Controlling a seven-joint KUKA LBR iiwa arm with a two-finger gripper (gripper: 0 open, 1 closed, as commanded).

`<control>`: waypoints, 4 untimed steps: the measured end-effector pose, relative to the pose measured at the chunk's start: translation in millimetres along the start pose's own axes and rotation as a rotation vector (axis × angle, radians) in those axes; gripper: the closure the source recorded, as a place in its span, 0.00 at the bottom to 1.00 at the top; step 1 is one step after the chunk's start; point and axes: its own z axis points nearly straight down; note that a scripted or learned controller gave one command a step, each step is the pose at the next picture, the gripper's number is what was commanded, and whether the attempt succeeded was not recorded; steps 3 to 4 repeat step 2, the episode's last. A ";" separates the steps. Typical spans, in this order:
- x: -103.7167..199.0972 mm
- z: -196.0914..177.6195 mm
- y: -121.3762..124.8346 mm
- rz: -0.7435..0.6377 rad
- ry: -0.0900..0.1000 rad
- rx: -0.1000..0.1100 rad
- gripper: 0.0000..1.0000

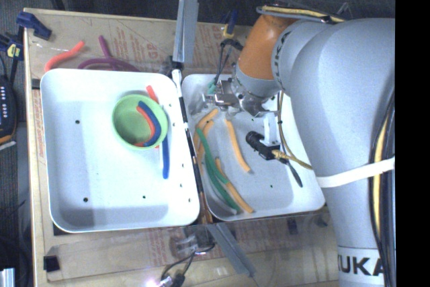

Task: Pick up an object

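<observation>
The grey arm point(336, 111) bends down into the right bin point(295, 201), its gripper point(218, 99) low over orange strips point(236, 148); whether it is open or closed cannot be told.

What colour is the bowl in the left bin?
Green. The bowl shows clearly in the camera view, holding red and blue strips.
</observation>
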 end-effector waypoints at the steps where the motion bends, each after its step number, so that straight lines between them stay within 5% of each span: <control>1: 1.4 -10.0 0.4 -0.004 0.001 0.001 1.00; 2: 46.8 -98.3 -3.9 -0.208 -0.002 0.001 1.00; 4: 46.8 -98.3 -3.9 -0.208 -0.002 0.001 1.00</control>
